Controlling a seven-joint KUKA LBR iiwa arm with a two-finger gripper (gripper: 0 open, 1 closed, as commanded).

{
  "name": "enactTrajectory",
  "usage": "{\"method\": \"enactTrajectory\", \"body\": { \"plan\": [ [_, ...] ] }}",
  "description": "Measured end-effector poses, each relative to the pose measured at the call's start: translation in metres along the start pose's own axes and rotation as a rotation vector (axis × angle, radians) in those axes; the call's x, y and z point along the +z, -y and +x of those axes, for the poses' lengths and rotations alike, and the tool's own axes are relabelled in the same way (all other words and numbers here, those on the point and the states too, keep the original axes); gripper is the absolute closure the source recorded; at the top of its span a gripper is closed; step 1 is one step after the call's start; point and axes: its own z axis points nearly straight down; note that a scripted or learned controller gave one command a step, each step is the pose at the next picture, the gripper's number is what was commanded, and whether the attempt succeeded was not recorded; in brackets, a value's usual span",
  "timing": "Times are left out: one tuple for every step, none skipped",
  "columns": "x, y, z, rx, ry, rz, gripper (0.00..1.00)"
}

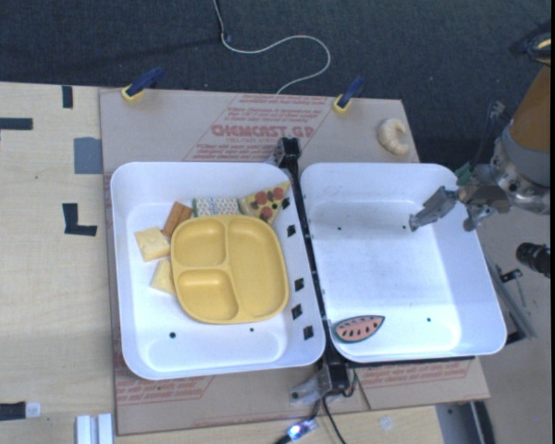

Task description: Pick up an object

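Sitting side by side on a cardboard sheet [259, 137], two white bins share a centre edge. Left bin [129, 248] — holds a yellow divided plate [229, 268] with three compartments, nothing in them; tan crackers [154, 244] lie touching its left rim, and a pizza slice [266, 202] lies at its upper right. Right bin [462, 313] — holds one watermelon slice [359, 328] near the front-left corner; the rest of its floor is bare. Red printing on the cardboard reads "CHEMCAST GP". Two blue-and-yellow clamps [141, 85] pin the sheet's far edge. A pale ring-shaped item [394, 136] lies outside the bins, beyond the right bin's far corner. The gripper [449, 209] hangs over the right bin's far-right area, well apart from the watermelon slice; its fingers stand apart, nothing between them.
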Motion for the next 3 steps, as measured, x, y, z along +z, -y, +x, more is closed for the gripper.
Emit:
{"method": "enactTrajectory", "body": {
  "plan": [
    [-0.007,-0.002,0.000,-0.003,0.003,-0.012,0.00],
    [0.038,0.004,0.000,-0.003,0.002,-0.009,0.00],
    [0.103,0.002,0.001,-0.004,0.001,-0.007,0.00]
  ]
}}
